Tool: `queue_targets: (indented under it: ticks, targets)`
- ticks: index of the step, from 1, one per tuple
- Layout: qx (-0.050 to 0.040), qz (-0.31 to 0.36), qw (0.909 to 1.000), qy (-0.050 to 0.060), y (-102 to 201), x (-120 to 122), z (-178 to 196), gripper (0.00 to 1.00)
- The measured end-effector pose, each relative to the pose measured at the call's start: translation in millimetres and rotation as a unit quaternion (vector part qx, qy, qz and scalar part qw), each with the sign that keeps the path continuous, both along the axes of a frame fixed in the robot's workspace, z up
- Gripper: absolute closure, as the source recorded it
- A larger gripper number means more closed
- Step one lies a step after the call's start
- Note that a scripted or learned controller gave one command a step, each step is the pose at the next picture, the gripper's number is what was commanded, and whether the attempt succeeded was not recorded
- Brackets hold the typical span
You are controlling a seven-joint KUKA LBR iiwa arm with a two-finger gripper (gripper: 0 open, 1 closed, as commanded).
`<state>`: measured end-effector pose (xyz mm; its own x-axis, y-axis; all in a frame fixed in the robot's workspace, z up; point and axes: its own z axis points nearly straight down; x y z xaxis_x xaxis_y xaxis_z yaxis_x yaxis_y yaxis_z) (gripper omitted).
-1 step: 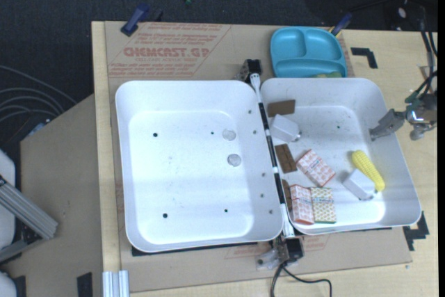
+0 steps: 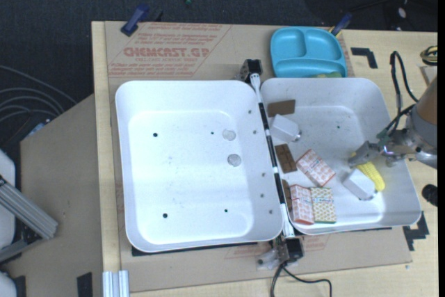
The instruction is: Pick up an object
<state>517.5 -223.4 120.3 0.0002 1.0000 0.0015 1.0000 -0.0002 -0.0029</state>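
The nearest candidate was a yellow banana-shaped piece [image 2: 374, 176], lying in the right bin [image 2: 334, 108] near that bin's right wall. Its long axis ran diagonally, from upper left to lower right as the camera saw it. A small white block [image 2: 359, 186] lay touching or just beside it on the lower-left side; contact could not be resolved.

The gripper [image 2: 363, 155] sat just up and left of the yellow piece's upper end, close above it, reaching in over the right bin's right wall. Whether the fingers were apart or together could not be told; the tip region was dark and small. Nothing was visibly between them.

Judgement: the coming move turns on a short shift down-right from the gripper, with the jaws set across the piece's diagonal axis; the white block crowding its side could foul 1 finger.

Further from the right wall, toward the divider with the left bin [image 2: 188, 163]: 3 patterned cartons [image 2: 312, 191], a white box [image 2: 284, 129] and a brown card [image 2: 281, 107]. A blue tray [image 2: 308, 52] stood beyond the right bin's far rim.
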Motion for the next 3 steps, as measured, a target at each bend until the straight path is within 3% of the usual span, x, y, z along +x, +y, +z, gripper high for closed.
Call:
queue_targets:
  ticks: [1, 2, 3]
  targets:
    - [0.0044, 0.003, 1.0000, -0.001, 6, 78, -36, 0.00]
    - [0.0040, 0.002, 1.0000, 0.000, 4, 28, -36, 0.00]
    - [0.0014, 0.002, 1.0000, -0.001, 2, 28, -26, 1.00]
